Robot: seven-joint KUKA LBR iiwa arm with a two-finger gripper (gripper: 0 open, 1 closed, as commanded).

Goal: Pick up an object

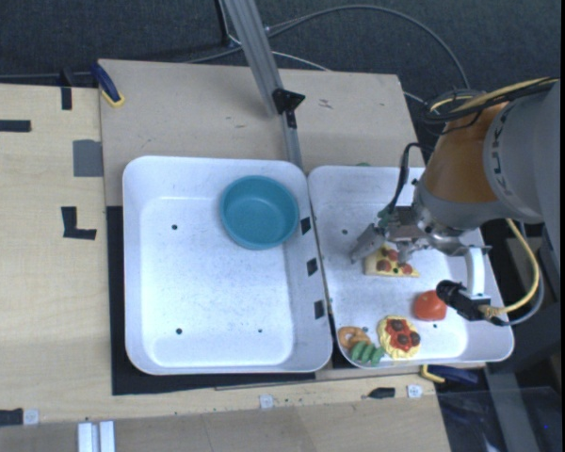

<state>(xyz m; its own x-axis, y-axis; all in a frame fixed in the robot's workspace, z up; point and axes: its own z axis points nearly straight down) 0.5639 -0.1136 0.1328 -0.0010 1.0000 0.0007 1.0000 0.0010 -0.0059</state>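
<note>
Bins sit side by side on a light wooden bench above dark carpet. Left white plastic bin holds a round blue bowl. Right white plastic bin holds a toy pizza slice, with the metal gripper just over it, fingers spread wide, holding nothing.

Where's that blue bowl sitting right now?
The blue bowl sits in the left bin, near its far right corner, beside the divider and apart from the toy food in the right bin.

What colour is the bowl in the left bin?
Teal blue; the bowl shows clearly in the camera view, near the left bin's upper right.
</note>
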